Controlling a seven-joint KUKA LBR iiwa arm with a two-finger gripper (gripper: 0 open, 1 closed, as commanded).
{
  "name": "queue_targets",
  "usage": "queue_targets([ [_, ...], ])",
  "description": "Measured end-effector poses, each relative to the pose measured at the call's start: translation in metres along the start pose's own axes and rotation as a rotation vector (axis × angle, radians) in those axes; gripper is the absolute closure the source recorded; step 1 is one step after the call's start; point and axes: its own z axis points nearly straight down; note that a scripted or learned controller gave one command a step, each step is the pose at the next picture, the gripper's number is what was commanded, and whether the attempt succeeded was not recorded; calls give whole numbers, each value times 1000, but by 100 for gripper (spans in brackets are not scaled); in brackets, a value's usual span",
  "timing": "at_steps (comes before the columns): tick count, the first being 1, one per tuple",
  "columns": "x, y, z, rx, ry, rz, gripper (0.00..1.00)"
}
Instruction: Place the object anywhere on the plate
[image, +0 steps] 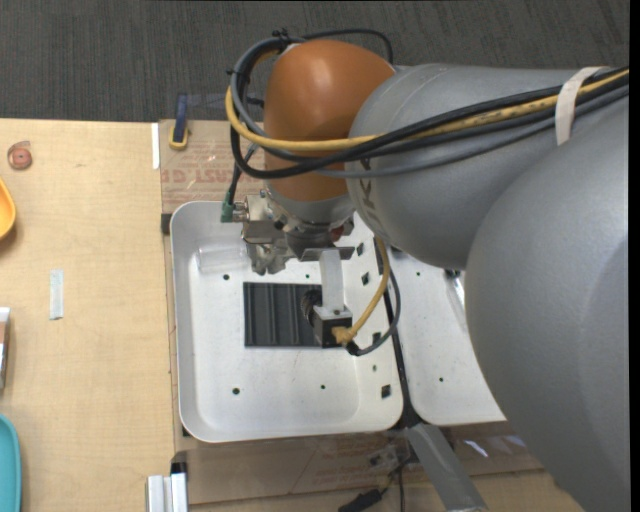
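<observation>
In left bin, one dark, perhaps ridged, object

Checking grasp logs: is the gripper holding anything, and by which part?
Cannot tell. The gripper hangs over the dark ribbed object in the left bin, blocking any hold.

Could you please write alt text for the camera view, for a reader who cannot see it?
A grey robot arm with an orange band reaches from the right over a shallow white bin, its gripper low above a dark ridged rectangular object on the bin floor. A second white bin lies beside it, mostly under the arm.
</observation>
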Motion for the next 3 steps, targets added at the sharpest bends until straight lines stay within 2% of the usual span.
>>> queue_targets([
  [1,0,0,0,0,0,0,0],
  [2,-13,82,-7,-1,0,543,0],
  [3,-4,105,147,0,2,840,0],
])
